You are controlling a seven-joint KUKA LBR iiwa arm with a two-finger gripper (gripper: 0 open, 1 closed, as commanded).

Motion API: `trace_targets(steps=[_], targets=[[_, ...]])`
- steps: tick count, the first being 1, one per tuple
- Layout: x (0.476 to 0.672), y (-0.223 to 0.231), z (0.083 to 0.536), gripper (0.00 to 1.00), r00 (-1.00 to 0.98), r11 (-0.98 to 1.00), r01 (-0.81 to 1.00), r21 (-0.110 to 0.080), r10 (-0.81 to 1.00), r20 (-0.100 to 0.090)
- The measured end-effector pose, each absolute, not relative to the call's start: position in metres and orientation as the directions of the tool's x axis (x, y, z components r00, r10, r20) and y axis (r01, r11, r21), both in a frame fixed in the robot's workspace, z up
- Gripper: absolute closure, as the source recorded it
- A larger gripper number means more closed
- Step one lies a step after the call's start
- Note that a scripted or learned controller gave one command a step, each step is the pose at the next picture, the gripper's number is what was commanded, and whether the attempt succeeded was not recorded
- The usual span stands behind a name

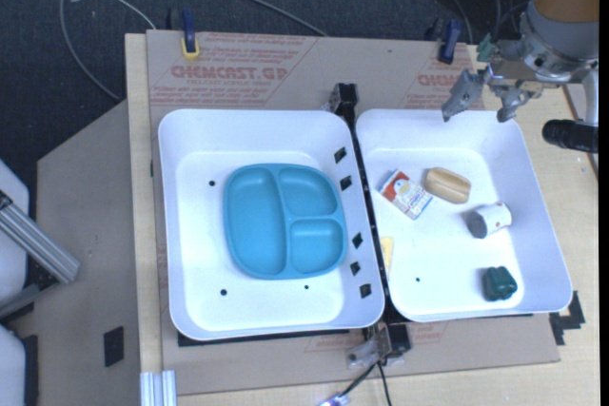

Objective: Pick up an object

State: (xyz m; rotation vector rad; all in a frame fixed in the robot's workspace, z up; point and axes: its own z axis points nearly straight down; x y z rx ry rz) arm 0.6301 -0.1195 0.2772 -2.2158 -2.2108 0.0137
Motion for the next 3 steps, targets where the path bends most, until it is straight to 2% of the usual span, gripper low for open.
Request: trace_targets(steps=[1, 3], targets=[[0.632, -0.119, 0.285, 0.0, 0.0, 0.0, 1.0, -0.001, 1.0, 0.0], [0.619, -0.105, 0.185, 0.0, 0.001, -0.001, 1.0, -0.005, 1.0, 0.002]])
